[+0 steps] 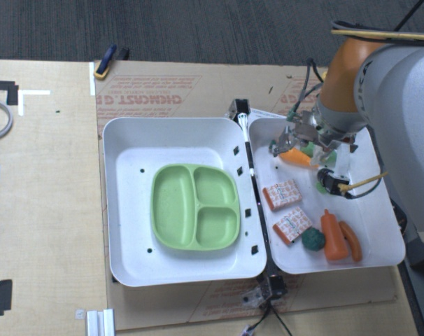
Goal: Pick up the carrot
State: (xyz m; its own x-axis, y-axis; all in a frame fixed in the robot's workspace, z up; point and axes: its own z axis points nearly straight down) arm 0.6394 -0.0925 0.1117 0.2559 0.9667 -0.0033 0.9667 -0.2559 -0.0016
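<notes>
The tabletop (44, 208) is pale wood, with a sheet of brown cardboard (163, 96) laid under two shallow white bins set side by side and touching along their inner walls.

The grey arm (401, 110) enters from the right, its orange band (345, 65) just above the wrist, and reaches down over the upper part of the right bin (376, 254).

The left bin (121, 257) holds one item: a light green divided plate (196, 206) with three compartments, lying flat near the centre.

The right bin holds the remaining items. Two small printed boxes lie along its left side, the upper box (281, 194) just above the lower box (292, 225). A dark green round object (313, 239) sits just beside the lower box. To its right, an orange-red elongated piece (331, 238) lies close beside a second, slimmer orange piece (350, 241), near the bin's lower edge.

The carrot (296, 158), orange, lies tilted in the upper part of the right bin, directly beneath the claw (301, 145). A small green item (308, 149) shows just beside it. The claw is down at the carrot, in contact or nearly so; whether it is apart, together or clamped on the carrot cannot be determined from this view.

A blue and yellow object (106, 61) lies at the cardboard's upper left corner.
</notes>
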